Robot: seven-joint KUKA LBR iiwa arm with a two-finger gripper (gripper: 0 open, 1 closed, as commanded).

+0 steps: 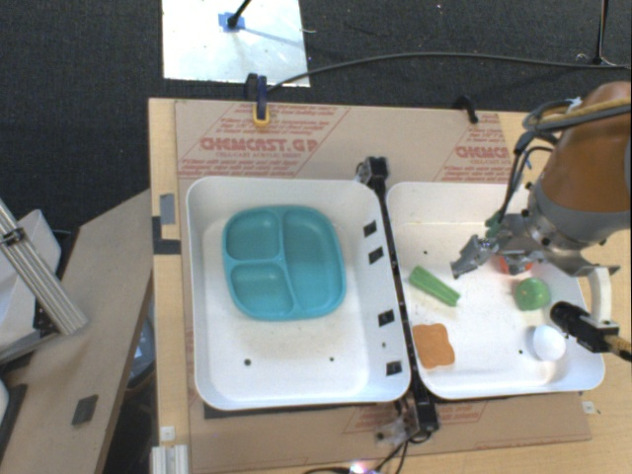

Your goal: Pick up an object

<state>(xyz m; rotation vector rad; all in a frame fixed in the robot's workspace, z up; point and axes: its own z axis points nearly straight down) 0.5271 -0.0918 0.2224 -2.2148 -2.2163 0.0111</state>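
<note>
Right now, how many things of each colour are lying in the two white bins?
Teal: 1, the divided plate
Green: 2, the long stick and the round ball
Orange-brown: 1, the flat piece
White: 1, the egg-like lump
Red-orange: 1, a bit partly hidden under the arm
Total: 6

Two white bins [296,388], one teal tray [284,263], about five small objects [434,286] in the right bin

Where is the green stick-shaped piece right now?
The green stick lies in the right bin, near its left wall, above the orange piece.
</note>
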